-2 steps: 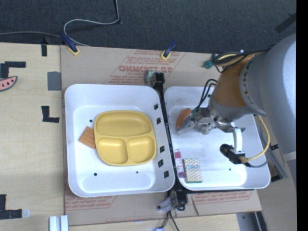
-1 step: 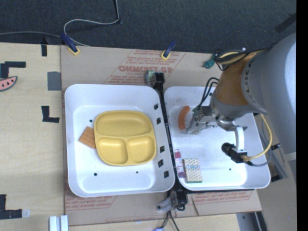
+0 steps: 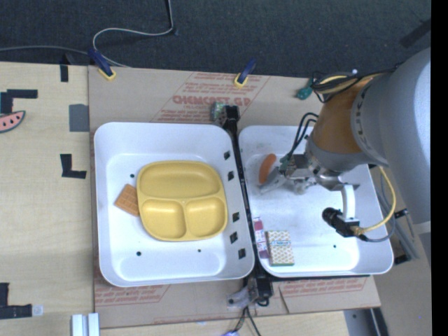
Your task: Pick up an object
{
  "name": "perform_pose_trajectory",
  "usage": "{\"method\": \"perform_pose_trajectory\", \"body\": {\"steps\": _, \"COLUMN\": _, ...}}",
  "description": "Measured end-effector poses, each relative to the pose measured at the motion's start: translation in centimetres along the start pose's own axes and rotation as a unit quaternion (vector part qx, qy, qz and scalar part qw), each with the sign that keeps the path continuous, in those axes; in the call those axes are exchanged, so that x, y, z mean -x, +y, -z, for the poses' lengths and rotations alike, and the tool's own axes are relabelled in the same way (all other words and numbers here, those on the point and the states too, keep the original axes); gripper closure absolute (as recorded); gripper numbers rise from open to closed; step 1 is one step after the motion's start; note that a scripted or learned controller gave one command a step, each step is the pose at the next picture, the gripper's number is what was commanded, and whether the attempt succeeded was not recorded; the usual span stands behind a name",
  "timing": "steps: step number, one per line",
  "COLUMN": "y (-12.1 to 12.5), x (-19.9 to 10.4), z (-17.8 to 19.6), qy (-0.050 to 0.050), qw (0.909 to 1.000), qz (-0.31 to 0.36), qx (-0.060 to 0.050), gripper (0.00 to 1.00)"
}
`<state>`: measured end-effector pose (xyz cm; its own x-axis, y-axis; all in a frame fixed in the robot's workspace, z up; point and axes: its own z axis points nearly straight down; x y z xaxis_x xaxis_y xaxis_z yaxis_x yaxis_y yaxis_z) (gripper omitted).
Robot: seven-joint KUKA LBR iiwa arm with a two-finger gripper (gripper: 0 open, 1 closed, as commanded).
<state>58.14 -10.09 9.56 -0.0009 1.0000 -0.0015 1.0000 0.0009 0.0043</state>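
Orange object (image 3: pixel 267 166) sits near right bin's (image 3: pixel 364 261) far-left corner, touching end effector (image 3: pixel 278 176); grip state: can't tell. Largest to smallest elsewhere: yellow divided tray (image 3: pixel 183 199) mid left bin (image 3: pixel 115 257), small box (image 3: pixel 281 248) at right bin's near-left edge, prob. spare pick targets.

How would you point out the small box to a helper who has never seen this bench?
Look in the right bin, the one the arm reaches into. At its near left corner lies the small box, pale with green print, beside a thin pink packet; the orange object lies farther back.
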Motion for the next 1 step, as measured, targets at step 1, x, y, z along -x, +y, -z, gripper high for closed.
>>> {"method": "perform_pose_trajectory", "body": {"steps": 1, "y": -0.02, "x": -0.09, "z": 0.9, "qy": 0.001, "qw": 1.0, "qz": 0.0, "qx": -0.001, "gripper": 1.0}}
